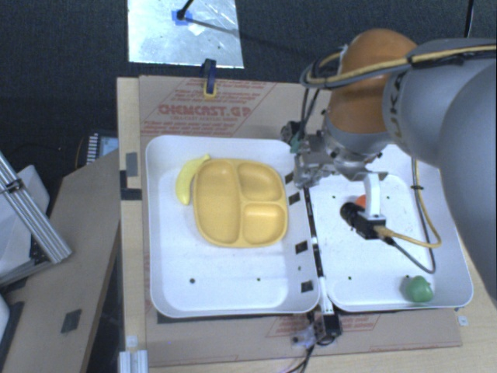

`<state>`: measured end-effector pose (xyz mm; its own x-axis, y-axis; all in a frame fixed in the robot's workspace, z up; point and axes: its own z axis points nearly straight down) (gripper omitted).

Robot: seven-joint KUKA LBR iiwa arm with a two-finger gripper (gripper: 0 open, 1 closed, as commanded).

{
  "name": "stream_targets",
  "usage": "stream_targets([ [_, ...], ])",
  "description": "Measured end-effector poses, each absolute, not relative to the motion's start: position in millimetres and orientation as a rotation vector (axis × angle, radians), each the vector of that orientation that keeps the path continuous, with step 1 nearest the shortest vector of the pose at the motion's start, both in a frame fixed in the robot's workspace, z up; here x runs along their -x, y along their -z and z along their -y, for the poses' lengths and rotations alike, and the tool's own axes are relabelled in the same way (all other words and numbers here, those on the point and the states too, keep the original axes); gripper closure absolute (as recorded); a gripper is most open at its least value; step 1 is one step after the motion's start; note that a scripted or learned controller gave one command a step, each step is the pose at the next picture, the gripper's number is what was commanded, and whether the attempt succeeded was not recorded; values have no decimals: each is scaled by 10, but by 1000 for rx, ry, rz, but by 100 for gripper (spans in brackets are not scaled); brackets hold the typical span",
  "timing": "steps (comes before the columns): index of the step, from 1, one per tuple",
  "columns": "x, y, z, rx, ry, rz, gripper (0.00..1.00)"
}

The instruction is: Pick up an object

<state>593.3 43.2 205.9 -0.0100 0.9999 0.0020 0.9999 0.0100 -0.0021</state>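
guessing the green ball (418, 288) is light, squishy, pinch its middle; can't tell if the gripper (309, 169) is clenched.

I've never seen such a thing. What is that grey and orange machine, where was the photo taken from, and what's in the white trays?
That is a grey robot arm with an orange band, reaching in from the right. One fixed camera looks down at a slant from above. The left shallow white bin holds a yellow plastic plate with three compartments and a yellow banana-shaped piece at its upper-left edge. The right shallow white bin holds a small green round object near its front corner. The arm's jaws hang over the divide between the bins; whether they grip anything, I cannot tell.
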Motion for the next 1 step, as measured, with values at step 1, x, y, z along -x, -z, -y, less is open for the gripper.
stream_targets([
  [1, -5770, -2196, -871, 2209, 3, 2232, 100],
])
